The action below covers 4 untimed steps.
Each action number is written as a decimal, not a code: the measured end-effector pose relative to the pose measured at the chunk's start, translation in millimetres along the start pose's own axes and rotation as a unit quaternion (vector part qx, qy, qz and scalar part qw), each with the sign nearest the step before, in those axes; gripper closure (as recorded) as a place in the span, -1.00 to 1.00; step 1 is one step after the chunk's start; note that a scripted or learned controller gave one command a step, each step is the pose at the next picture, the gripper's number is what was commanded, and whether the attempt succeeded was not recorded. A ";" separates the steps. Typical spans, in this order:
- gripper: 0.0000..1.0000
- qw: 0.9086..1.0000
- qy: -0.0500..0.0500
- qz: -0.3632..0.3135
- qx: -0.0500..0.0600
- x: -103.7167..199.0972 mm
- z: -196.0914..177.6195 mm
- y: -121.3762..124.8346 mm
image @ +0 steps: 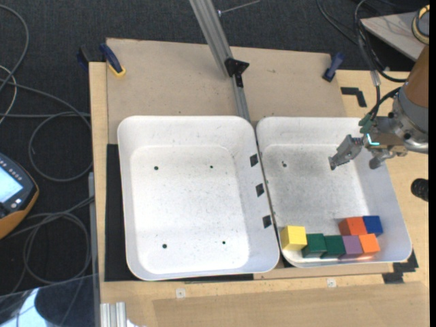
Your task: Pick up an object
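The blocks sit in a cluster at the near edge of the right bin (385,203), well below the gripper (359,155) and apart from it. A yellow block (294,236) lies at the cluster's left end, farthest from the gripper toward the lower left. Just beside it come two green blocks (324,244), touching each other, then a purple block (352,244) and an orange block (368,242) along the same front row. Behind those two sit a red block (354,225) and a blue block (372,223), the pair nearest to the gripper, almost straight beneath it.

The gripper hangs over the upper right part of the right bin, with its two fingers spread apart: one finger (342,153) points down and left, the other is seen a little to its right. Nothing lies between them. The grey arm (413,107) with its orange band rises from the gripper toward the right.

To the gripper's left, past the dividing rims, lies the left bin (184,131). A slanted metal bar (212,29) runs from above down to the gap between the two bins. Both bins rest on a brown board (177,73), held by blue clamps (112,58) at its far corners, up and to the left of the gripper.
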State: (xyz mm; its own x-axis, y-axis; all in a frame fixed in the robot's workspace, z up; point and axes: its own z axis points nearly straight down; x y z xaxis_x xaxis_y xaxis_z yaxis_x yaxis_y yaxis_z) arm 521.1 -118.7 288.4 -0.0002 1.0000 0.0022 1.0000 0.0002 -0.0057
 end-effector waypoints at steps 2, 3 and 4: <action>-1.00 1.000 0.000 0.000 0.001 6.8 57.0 5.9; -1.00 1.000 0.000 0.000 0.001 3.7 114.5 13.6; -1.00 1.000 0.000 0.000 0.001 4.9 158.6 7.7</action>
State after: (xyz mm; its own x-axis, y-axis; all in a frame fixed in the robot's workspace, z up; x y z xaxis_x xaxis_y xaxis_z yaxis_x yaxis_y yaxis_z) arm 527.9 -113.4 129.8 0.0006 1.0000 0.0024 1.0000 -0.0006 -0.0070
